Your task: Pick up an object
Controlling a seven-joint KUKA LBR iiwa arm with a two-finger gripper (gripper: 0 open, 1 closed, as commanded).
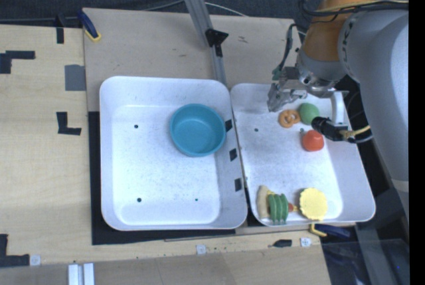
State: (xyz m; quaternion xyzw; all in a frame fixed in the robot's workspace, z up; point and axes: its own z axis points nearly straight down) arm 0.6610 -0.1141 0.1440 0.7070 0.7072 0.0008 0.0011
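While the arm reaches in from the right, its gripper [281,95] hangs over the upper left part of the right bin [262,144], orange wrist band directly above it in view. Finger state: cannot tell; the metal at the tip reads as one grey cluster from this slant.

Contents of right bin, upper end: small orange ring [287,119], green ball [308,111], red tomato-like piece [312,140]. Lower end: green ridged piece [277,206] beside a pale one, and a yellow round piece [313,203]. Left bin [119,144] carries a blue bowl [197,129], well apart from the tool.

Key relation: the orange ring is the nearest candidate. It lies just beside the tool tip, toward the bottom of the view and slightly right. The green ball sits just to the ring's right, possibly touching it; contact cannot be confirmed at this resolution. The red piece is one step further down-right. The ring has no long axis; it lies flat, so approach angle matters little.

Judgement: no object lifted yet; step in hand is positioning over the upper cluster. Next move likely needs a short shift toward the ring, then descent. Risk: the ball crowds one side of the ring, so a finger may land on it and knock both away.
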